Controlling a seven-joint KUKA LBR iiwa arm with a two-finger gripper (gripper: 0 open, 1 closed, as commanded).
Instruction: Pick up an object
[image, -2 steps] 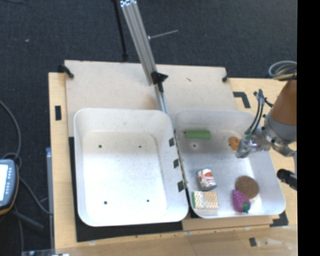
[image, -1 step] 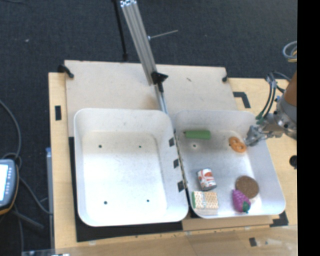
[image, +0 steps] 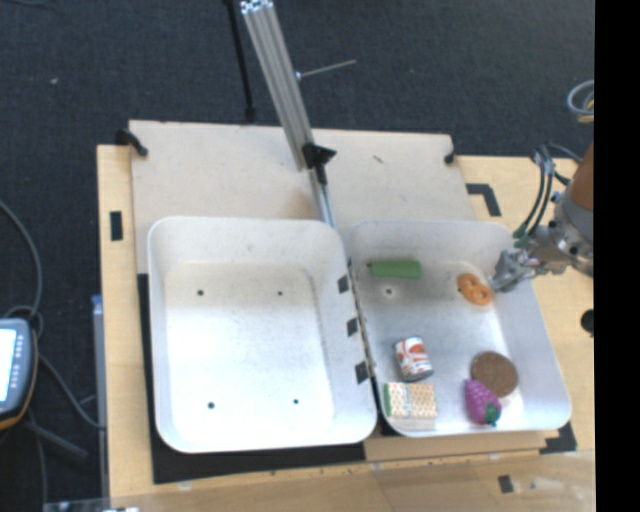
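The right bin (image: 530, 330) holds a green bar (image: 394, 268) at the back, an orange round piece (image: 474, 289), a red-and-white can (image: 412, 357), a patterned packet (image: 411, 401), a brown disc (image: 494, 372) and a magenta grape-like toy (image: 482, 400). My gripper (image: 509, 270) hangs at the bin's right rim, just right of the orange piece, with nothing seen between its fingers.
The left bin (image: 250, 330) sits beside the right one. A slanted aluminium rail (image: 283, 85) rises behind the bins. Cables (image: 545, 195) trail near the arm at the right. A handheld screen (image: 12, 365) lies off the bench at the left.
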